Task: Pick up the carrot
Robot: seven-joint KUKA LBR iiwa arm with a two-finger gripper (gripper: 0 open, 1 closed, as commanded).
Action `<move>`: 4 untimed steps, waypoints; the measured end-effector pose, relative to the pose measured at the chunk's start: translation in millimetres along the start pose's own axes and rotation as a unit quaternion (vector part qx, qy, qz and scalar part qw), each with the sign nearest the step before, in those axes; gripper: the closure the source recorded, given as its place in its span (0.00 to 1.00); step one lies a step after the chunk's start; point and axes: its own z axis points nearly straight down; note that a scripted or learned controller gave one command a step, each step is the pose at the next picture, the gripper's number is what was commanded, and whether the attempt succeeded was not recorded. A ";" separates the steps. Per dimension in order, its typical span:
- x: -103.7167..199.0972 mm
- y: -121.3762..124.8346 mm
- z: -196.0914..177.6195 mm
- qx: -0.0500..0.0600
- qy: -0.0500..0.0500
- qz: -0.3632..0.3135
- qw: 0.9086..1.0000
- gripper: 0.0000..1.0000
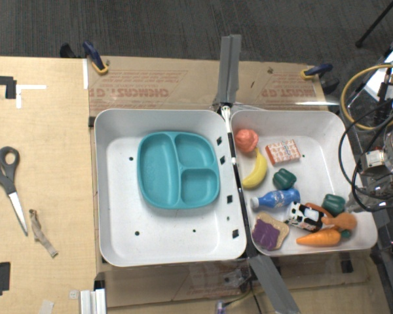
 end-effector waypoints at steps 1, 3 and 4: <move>1.1 8.9 14.0 -0.001 0.000 -0.158 0.987 1.00; -7.7 11.2 66.1 0.003 0.003 -0.445 0.895 1.00; -15.2 0.9 68.1 -0.001 0.000 -0.570 0.821 1.00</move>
